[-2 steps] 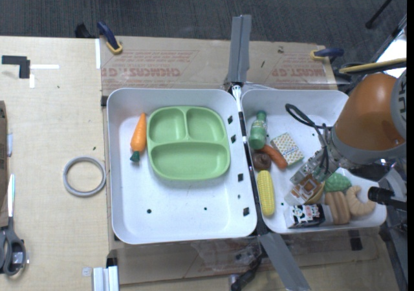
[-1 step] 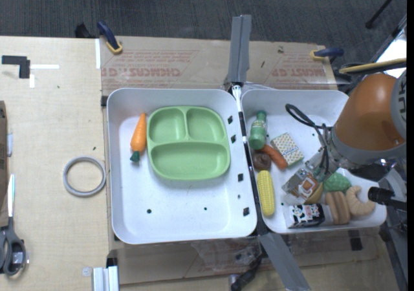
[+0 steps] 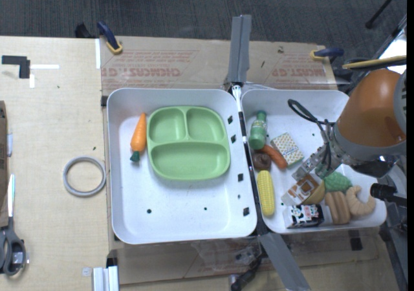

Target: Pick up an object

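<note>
From the camera above the bench we count two white bins side by side, the left bin (image 3: 123, 218) and the right bin (image 3: 275, 225). The left bin holds one green divided plate (image 3: 189, 142) and, just beside its left edge, one carrot (image 3: 138, 134) lying nearly upright in the view, orange end toward the far wall, green tip toward us. In the right bin we count one green bottle (image 3: 259, 130) near the divider, one second carrot (image 3: 277, 156) lying slantwise below it, one dark round piece (image 3: 261, 161), one corn cob (image 3: 265, 193) with its long axis running from far to near along the divider, one patterned block (image 3: 287, 149), one black-and-white carton (image 3: 305, 216), one green toy (image 3: 337, 182) and two tan pieces (image 3: 349, 204) at the near right corner. The arm (image 3: 372, 115) reaches in from the right, and the gripper (image 3: 312, 170) sits low over the clutter between the block and the green toy; we cannot tell how it stands or whether it has anything. Outside the bins, one grey ring (image 3: 84, 175) lies on the bench to the left.
</note>
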